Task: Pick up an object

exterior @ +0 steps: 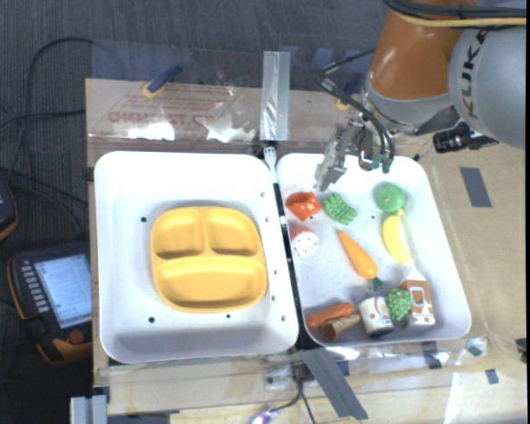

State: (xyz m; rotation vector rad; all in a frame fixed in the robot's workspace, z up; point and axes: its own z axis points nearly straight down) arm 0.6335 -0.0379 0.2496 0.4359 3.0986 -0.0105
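My gripper (346, 159) hangs over the far part of the right bin (442, 237), its fingers (329, 168) spread apart with nothing between them. Just below and in front of it lie a red tomato-like toy (303, 205) and a green ridged toy (339, 208). A green apple (389, 197) sits to the right, with a yellow banana (394, 237) under it. An orange carrot (358, 253) lies mid-bin, next to a white spotted ball (305, 243).
The left bin (124, 193) holds a yellow divided plate (209, 257). At the right bin's near edge lie a sausage (329, 314), a small can (376, 315), a green bumpy toy (398, 303) and a carton (420, 300). A metal divider (275, 95) stands behind the bins.
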